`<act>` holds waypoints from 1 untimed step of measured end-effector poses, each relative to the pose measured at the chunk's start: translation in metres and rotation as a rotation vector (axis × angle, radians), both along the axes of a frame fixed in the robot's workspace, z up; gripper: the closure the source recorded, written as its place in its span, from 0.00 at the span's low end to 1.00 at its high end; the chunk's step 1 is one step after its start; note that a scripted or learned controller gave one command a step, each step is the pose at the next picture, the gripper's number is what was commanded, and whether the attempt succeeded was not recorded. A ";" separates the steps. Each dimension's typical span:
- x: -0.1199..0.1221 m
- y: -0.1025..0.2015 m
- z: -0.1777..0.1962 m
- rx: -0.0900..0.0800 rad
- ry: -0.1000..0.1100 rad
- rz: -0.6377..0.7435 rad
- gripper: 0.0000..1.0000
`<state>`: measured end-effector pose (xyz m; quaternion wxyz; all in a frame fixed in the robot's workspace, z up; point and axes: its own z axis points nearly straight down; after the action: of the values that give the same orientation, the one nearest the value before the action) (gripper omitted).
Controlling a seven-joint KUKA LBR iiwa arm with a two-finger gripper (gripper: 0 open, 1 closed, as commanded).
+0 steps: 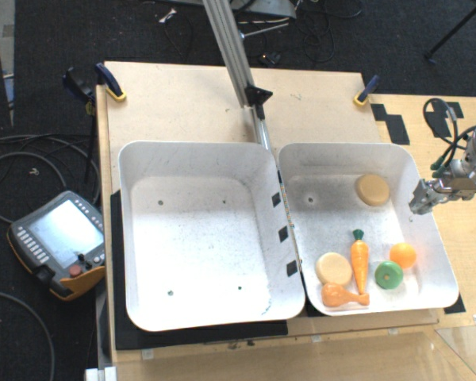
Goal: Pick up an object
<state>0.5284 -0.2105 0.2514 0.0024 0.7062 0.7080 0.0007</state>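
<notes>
Tabletop [190, 109], pale wood, carries two shallow white bins side by side. Left bin [135, 213] shows a bare speckled floor. Right bin [333, 161] holds all the objects.

Contents of right bin: a round tan disc [373, 190] toward the far right corner, well apart from the rest. Near the front wall, a cluster: a pale round biscuit-like piece [333, 268], an orange carrot [359, 262] with green top lying just beside it, an orange drumstick-shaped piece [343, 296] touching or nearly touching the carrot's lower end, a green round piece [389, 275] just right of the carrot, and an orange ball [402, 254] just above and right of the green one.

Hand [423, 199] sits at the right bin's right rim, near the tan disc but apart from it. Nothing visible between its fingers; whether they are spread or pressed together, cannot tell.

Off the tabletop to the left, a teach pendant [59, 243] lies on the dark floor.
</notes>
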 end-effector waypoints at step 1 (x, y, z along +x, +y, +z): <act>0.013 0.054 -0.013 0.004 0.004 0.006 1.00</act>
<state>0.5410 -0.1565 0.2383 -0.0007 0.7042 0.7100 0.0006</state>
